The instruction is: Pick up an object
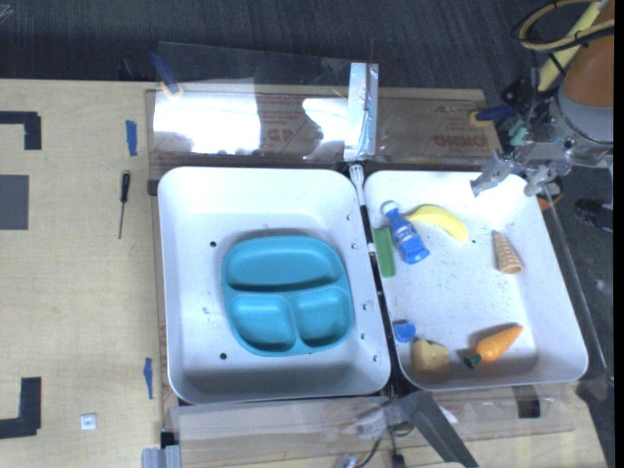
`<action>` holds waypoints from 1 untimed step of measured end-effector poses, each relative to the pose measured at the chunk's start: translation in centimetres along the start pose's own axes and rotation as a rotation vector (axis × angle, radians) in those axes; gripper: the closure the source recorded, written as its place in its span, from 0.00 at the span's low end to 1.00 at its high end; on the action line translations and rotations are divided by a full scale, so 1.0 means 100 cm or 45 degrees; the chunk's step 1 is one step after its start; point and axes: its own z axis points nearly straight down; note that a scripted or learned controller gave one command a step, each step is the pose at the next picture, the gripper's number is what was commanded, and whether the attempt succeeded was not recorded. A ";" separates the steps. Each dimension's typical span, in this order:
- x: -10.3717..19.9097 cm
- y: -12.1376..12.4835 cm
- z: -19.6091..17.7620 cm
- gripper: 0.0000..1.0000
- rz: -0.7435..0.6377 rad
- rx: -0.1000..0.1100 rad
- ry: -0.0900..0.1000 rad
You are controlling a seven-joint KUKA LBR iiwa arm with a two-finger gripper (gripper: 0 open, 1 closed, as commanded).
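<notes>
The gripper (514, 169) hangs over the far right corner of the right bin (570, 334), at the rim; glare washes out that corner, so I cannot tell whether the fingers are spread or closed, and nothing can be made out between them. The candidates lie apart from it on the bin floor: a banana (439, 221) touching a blue bottle (405, 233) near the dividing wall, a green stick (385, 252) just beside the bottle, a ribbed cone (506, 252) nearest the gripper, a carrot (497, 343) and a pale potato-like lump (430, 356) along the near wall. The left bin (185, 291) holds a blue divided tray (287, 292). This looks like the approach step, no object yet chosen or lifted; the next move would seem to call for travelling inward over one item, the cone being closest and standing clear of its neighbours, then descending squarely onto it.
</notes>
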 end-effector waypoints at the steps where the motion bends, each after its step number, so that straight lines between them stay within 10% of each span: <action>1: -0.018 0.020 0.119 0.00 0.218 -0.002 0.007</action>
